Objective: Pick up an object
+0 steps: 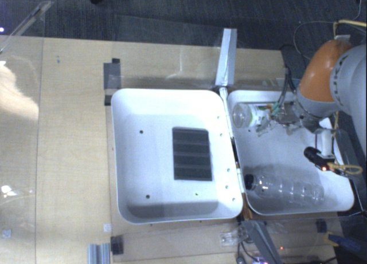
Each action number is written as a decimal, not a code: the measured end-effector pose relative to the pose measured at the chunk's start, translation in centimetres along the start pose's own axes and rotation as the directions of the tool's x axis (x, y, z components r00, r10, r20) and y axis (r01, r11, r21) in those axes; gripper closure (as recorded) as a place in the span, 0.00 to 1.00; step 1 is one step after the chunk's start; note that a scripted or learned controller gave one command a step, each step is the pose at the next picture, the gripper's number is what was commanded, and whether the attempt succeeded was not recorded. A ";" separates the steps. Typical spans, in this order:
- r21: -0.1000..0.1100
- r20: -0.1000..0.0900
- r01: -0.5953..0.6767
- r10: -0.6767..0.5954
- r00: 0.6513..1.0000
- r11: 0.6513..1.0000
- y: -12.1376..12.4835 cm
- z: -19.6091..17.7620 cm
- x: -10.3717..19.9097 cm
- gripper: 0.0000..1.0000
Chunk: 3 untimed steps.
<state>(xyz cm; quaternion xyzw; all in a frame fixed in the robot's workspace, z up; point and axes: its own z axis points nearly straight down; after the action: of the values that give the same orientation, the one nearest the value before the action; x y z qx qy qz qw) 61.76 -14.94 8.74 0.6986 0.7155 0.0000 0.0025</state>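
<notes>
I'd lower the gripper (269, 121), whose finger state I cannot tell, squarely over the small clear plastic bottle (246, 115) in the right white bin (287, 160), avoiding the wall.

Grey arm (344, 79) reaching from right, orange-banded wrist lowered

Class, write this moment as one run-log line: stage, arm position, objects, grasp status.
stage: approach | arm: over right bin | objects: clear bottle lying near front wall, clear cup at back left corner | grasp: none seen
</notes>
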 end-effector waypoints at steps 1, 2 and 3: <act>0.108 -0.037 0.139 -0.136 0.990 0.984 2.6 0.7 -1.6 0.00; 0.103 -0.013 0.035 -0.034 0.999 0.994 2.7 0.7 -0.6 0.00; 0.089 -0.064 0.391 -0.386 0.920 0.916 2.4 0.5 -5.2 0.00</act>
<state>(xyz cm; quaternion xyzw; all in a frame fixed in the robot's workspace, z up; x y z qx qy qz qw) 64.29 -20.12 8.26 0.5418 0.8388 -0.0206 -0.0489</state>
